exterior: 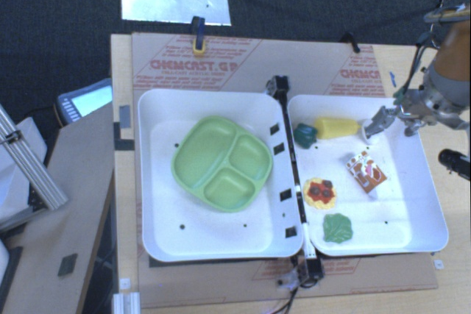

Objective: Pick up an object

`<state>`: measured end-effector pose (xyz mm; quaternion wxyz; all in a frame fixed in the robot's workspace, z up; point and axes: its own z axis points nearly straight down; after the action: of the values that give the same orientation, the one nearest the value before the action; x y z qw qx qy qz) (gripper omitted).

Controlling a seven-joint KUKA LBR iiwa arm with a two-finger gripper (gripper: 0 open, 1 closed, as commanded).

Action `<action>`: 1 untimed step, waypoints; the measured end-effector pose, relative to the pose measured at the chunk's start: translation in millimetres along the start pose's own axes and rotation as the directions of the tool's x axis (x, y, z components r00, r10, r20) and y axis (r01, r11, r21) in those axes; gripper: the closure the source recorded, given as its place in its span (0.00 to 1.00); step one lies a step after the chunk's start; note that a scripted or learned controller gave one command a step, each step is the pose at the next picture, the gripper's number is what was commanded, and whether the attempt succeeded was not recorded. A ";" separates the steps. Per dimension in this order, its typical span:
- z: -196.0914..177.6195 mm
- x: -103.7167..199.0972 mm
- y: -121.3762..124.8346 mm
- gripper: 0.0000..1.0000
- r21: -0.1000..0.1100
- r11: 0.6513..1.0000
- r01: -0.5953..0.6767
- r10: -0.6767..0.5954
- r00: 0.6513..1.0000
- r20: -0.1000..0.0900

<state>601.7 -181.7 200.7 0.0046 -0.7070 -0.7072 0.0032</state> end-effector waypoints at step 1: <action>-7.8 0.6 2.9 0.00 -0.012 1.000 0.003 -0.003 1.000 0.002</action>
<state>604.7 -181.1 208.4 -0.0007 -0.7060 -0.7083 -0.0004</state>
